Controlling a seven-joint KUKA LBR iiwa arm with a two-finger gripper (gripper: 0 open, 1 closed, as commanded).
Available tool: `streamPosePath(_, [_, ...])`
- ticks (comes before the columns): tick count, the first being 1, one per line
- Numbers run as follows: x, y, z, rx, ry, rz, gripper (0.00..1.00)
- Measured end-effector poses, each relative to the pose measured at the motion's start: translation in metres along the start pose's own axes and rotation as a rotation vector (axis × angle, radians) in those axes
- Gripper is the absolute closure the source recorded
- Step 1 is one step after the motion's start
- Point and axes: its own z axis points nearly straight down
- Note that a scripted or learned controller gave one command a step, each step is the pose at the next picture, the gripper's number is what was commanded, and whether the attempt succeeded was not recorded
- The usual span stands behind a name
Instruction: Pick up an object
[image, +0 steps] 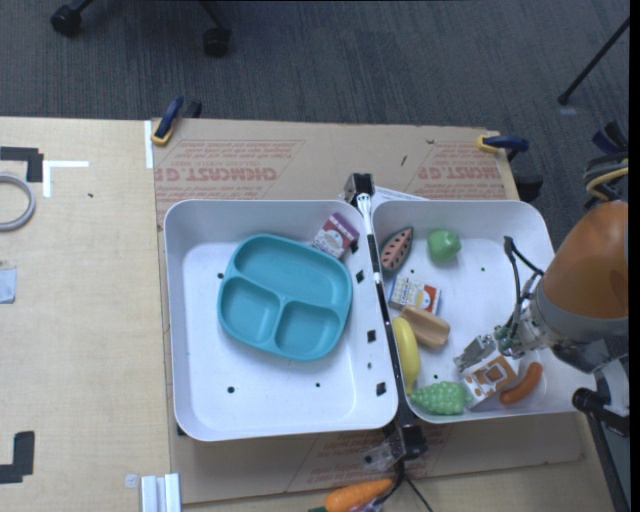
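My gripper (487, 349) hangs low in the right bin (536, 222), near its front right corner. Directly beneath and touching it lies a small orange-and-white box (491, 378), with an orange sausage (523, 383) just to the right. A green bumpy vegetable (438, 398), a yellow banana (405, 350) and a tan bread roll (431, 328) lie to the gripper's left. Further back are a small white-and-orange carton (415, 295), a green apple (443, 245) and a watermelon slice (397, 248). Nothing is visibly lifted.
The left bin (170, 320) holds a teal divided plate (285, 297) and a small packet (335, 235) at its back right. A carrot (355, 493) lies on the bench in front of the bins. The arm's orange band (600, 262) looms over the right bin's right wall.
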Motion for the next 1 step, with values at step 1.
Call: streamPosePath(1, [-0.0004,0.0007,-0.0096,-0.001,-0.001,0.003,1.0])
